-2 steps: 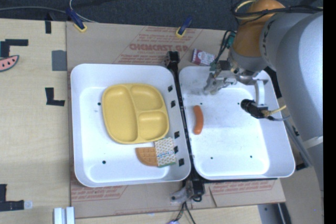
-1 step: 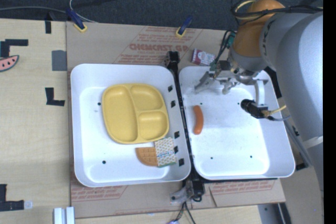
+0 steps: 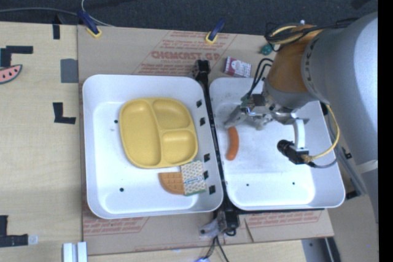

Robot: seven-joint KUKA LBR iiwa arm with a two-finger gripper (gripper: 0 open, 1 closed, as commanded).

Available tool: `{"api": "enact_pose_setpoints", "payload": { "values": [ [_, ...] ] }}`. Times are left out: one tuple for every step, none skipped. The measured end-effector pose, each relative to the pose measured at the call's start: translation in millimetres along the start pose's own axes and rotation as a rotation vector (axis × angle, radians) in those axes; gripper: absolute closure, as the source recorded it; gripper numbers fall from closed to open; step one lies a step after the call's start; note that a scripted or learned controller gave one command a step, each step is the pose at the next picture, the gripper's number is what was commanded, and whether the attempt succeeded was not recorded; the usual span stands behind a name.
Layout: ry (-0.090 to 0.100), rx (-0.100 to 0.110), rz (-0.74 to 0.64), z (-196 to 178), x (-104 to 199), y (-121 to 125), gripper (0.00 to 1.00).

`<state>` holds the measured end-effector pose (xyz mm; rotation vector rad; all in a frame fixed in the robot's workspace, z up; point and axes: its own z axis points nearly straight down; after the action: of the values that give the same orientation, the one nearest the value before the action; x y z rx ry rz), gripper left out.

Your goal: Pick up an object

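Nearest the camera, at the front of the left bin (image 3: 98, 193), a waffle-patterned biscuit (image 3: 172, 181) lies partly under a small printed packet (image 3: 193, 177), both just in front of a yellow divided plate (image 3: 158, 132) that takes up the middle of that bin. Across the central divider, in the right bin (image 3: 288, 193), an orange sausage-shaped piece (image 3: 232, 143) lies on the white floor close to the left wall, standing lengthwise toward the camera, and it looks the likeliest thing to pick. Just beyond its far end hangs the gripper (image 3: 236, 119), tilted down toward the left, with the grey arm (image 3: 344, 70) and its orange band (image 3: 288, 67) reaching in from the right; the fingers (image 3: 233, 118) appear slightly spread with nothing between them, though the metal there is hard to read. Farther back on the tabletop (image 3: 37, 132), beyond the bins, a small dark red packet (image 3: 236, 67) rests on the cardboard sheet. Judging from this, the approach step is in hand and no grasp is made: the sausage piece is near the tips but apart from them. The next move calls for shifting a little toward the camera to centre over the piece, turning so the fingers straddle its narrow width, then descending and closing.
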<state>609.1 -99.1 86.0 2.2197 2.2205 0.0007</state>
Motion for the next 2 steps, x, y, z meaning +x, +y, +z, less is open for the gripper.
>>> {"api": "enact_pose_setpoints", "payload": {
  "values": [
    [-0.001,-0.002,-0.001,-9.7,-0.1,0.5,1.00],
    [-0.001,-0.001,-0.001,-9.6,0.0,0.4,0.00]
  ]
}}
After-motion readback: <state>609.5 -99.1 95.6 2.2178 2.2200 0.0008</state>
